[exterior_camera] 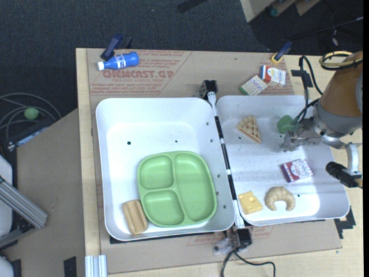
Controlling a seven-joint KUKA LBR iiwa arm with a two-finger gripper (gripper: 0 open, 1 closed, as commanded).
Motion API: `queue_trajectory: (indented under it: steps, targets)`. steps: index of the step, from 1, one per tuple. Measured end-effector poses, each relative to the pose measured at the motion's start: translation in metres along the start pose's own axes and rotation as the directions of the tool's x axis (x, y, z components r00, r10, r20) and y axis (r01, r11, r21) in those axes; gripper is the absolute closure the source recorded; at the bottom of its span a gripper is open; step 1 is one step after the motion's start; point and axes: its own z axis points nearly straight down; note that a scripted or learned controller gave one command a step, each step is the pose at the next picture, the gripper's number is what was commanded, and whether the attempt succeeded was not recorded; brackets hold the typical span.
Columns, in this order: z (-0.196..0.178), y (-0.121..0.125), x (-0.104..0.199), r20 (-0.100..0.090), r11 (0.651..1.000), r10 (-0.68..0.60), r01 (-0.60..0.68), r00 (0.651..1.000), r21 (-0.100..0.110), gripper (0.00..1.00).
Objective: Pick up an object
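Claw (290, 141) hangs low in the right bin (323, 206), just beside a green object (284, 123); whether its fingers are spread or pressed together cannot be told. A waffle wedge (249, 129), red packet (296, 170), croissant (279, 198) and cheese piece (249, 202) lie nearby.

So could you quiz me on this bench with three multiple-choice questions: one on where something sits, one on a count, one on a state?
1. Where does the green divided plastic plate lie?
A left white bin
B right white bin
C bare bench

2. How many compartments has it?
A two
B three
C five

3. How does the blue-and-white bottle rest?
A upright
B on its side
C inside a bin

Answers: 1 A, it fills the left bin's lower half. 2 B, ridges split it in three. 3 B, it lies flat on the bench behind the bins.
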Motion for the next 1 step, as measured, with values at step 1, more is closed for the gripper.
queue_trajectory:
  steps: [1]
  targets:
    - [0.0003,-0.0002,0.0,0.0,1.0,0.0,0.0,1.0,0.001,0.0]
